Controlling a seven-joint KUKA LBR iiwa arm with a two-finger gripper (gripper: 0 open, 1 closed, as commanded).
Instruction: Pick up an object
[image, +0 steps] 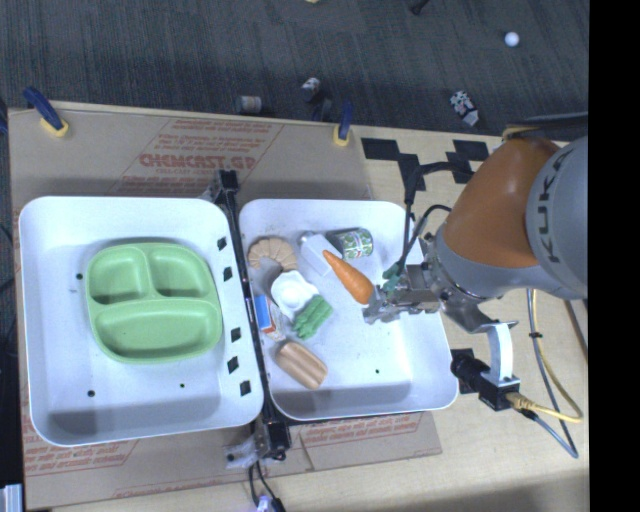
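The grey and orange arm (520, 225) reaches in from the right over the right bin (425, 385). The left bin (45, 300) holds a green divided plate (153, 300). The gripper (385, 300) hangs beside a toy carrot (348, 276), touching or nearly so; I cannot tell its opening. Left of the carrot lie a green can (352, 243), a hot dog (301, 363) and green beans (312, 317).

Grey-and-orange robot arm (520, 220) cut off by right edge of view. Gripper (385, 300) small and blurred, finger state not readable. Small red-blue packet (263, 314) at left wall of right white bin (420, 385) partly under white cup-like item (291, 292); label too small to read. Tiny bits (311, 87) on dark floor past bench's far edge: unclear what they are.
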